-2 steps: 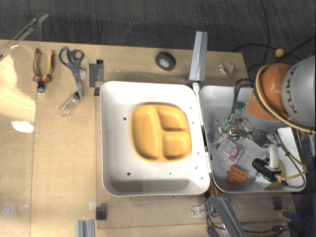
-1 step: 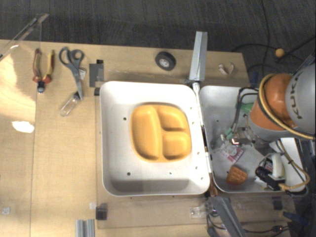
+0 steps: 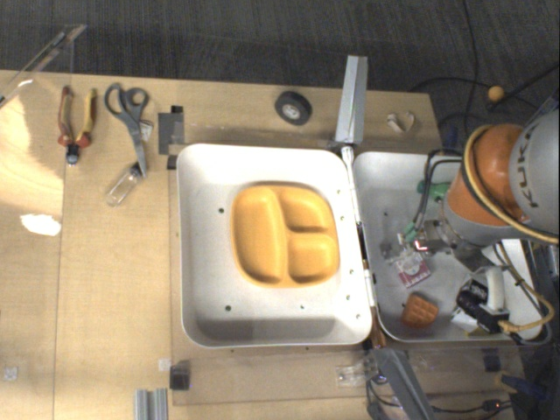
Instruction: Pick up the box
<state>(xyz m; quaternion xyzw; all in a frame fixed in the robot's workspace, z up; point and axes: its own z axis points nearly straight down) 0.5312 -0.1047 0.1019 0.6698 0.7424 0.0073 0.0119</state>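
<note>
I have the grey arm with its orange band (image 3: 490, 160) reaching into the right-hand shallow white bin (image 3: 385, 178), and its claw (image 3: 418, 245) sits low over a small, flat pink-and-white box (image 3: 413, 271) lying near that bin's middle. Whether the claw is apart or together I cannot tell — the wrist and its cables cover the tips from this angle.

The box lies just beside the claw, on its front side, and looks tilted and partly wrapped in something clear or glossy. My worry is that a thin, slick package like this gives the tips little to bite on, so they could close above it or skate off an edge and push it flat against the bin floor.

A brown, rounded biscuit-like object (image 3: 420, 311) rests a little further toward the front of the bin from the box; a sideways nudge could drive the box into it or jam both against the wall.

The left-hand white bin (image 3: 201, 234), across the divider from the box, holds a yellow 3-compartment tray (image 3: 285, 233) — well apart, so I judge it no risk.
</note>
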